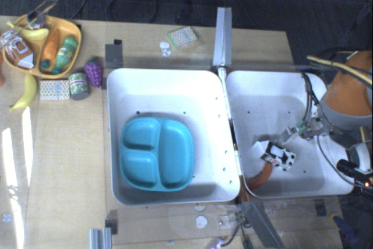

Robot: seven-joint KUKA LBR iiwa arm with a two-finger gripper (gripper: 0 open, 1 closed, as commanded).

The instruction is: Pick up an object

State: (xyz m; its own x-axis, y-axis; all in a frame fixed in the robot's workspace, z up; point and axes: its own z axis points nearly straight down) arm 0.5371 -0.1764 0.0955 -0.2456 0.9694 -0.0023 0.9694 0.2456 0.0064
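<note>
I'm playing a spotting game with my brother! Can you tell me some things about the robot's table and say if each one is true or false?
1. The blue plate sits in the left bin. True.
2. The gripper is over the left bin. False: it is down in the right bin.
3. A brown sausage-shaped thing lies in the right bin, near the front edge. True.
4. The purple grapes are inside the left bin. False: they are on the table, outside the bins.
5. The yellow bowl is inside the right bin. False: it stands on the table's far left corner.
</note>
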